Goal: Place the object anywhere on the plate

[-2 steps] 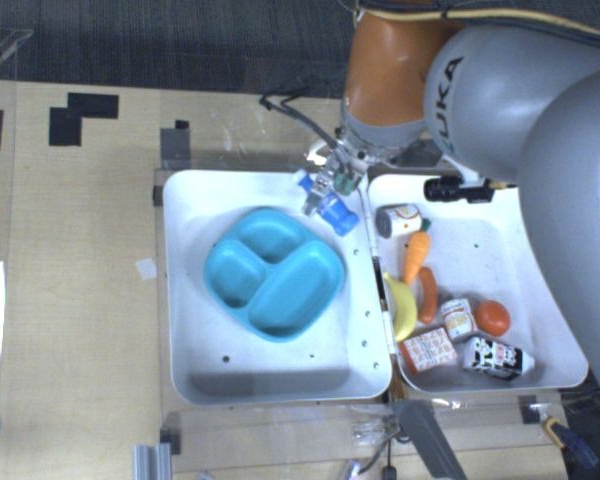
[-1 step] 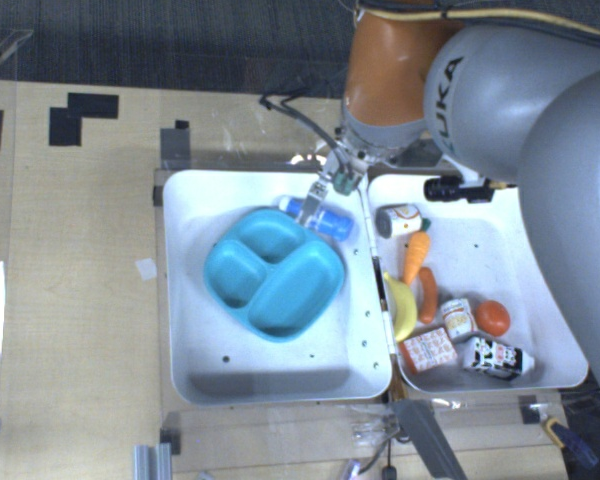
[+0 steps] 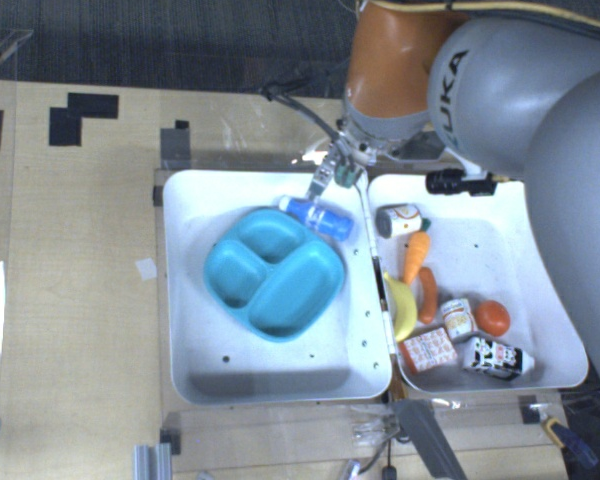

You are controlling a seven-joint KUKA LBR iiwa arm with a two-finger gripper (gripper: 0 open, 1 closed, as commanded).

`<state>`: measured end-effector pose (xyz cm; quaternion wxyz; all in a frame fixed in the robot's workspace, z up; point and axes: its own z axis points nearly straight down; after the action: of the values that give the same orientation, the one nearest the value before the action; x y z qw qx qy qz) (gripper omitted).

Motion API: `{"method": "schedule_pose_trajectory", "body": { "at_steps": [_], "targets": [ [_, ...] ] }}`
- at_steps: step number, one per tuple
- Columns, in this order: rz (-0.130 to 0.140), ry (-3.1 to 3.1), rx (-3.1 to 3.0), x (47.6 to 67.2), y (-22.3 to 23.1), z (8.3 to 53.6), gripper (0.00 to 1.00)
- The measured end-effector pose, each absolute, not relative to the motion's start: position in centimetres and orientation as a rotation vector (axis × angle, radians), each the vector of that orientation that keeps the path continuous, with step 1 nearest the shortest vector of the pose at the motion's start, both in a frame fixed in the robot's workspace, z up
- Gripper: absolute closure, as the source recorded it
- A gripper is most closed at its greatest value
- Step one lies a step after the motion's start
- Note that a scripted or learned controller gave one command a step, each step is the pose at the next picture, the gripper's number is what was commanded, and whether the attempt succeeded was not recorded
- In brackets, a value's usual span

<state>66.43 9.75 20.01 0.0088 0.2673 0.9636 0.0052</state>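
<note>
Two shallow white bins sit side by side on the bench, the left bin (image 3: 195, 368) bearing a blue plastic plate with three compartments (image 3: 273, 273) set near its middle. A small blue plastic bottle with a white cap (image 3: 317, 217) lies on its side at the plate's far right rim, touching or overhanging it, with the cap pointing left. The grey arm with its orange band (image 3: 390, 53) reaches in from the right, and its two-finger gripper (image 3: 325, 186) hangs just above the bottle; its thin fingers look close together, but whether they pinch the bottle or stand free of it I cannot tell. The right bin (image 3: 550, 298) is crowded: a short white can lying on its side (image 3: 397, 218), an orange carrot (image 3: 415, 255), a reddish sausage-shaped piece (image 3: 428, 294), a yellow banana (image 3: 403, 308) along the dividing wall, a small labelled jar (image 3: 457, 319), a red tomato-like ball (image 3: 493, 318), a red-and-white patterned box (image 3: 428, 349) and a black-and-white bottle on its side (image 3: 496, 358). All of these lie well apart from the plate, beyond the wall between the bins.
</note>
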Motion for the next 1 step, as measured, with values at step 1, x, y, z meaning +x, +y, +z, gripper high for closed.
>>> {"method": "schedule_pose_trajectory", "body": {
  "at_steps": [1],
  "targets": [
    [0.005,3.093,0.513,61.89,5.90,18.62,1.00]
  ]
}}
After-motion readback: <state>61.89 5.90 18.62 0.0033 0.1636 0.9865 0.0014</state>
